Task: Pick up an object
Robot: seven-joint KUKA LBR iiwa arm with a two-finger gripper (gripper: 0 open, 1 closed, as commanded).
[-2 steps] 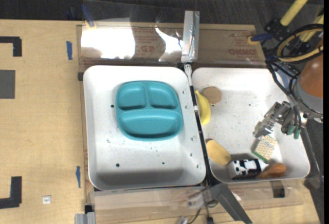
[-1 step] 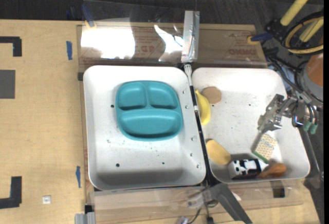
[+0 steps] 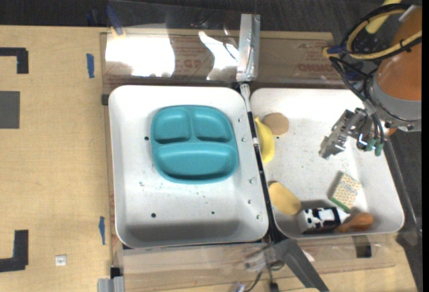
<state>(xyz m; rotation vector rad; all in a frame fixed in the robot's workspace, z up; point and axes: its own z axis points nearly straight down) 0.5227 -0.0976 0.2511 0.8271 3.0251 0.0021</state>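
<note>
My gripper hangs over the right part of the right bin, reaching in from the right below the orange wrist band. Nothing shows in its grasp. Just below it lies a patterned sponge-like block. Along the bin's front edge are a black-and-white toy and an orange piece. A yellow lump sits front left. At the left wall lie a yellow banana-shaped piece and a tan round piece.
The left bin bears a teal divided plate near its middle. A raised divider separates the two bins. Cables and a yellow hose hang at the upper right by the arm.
</note>
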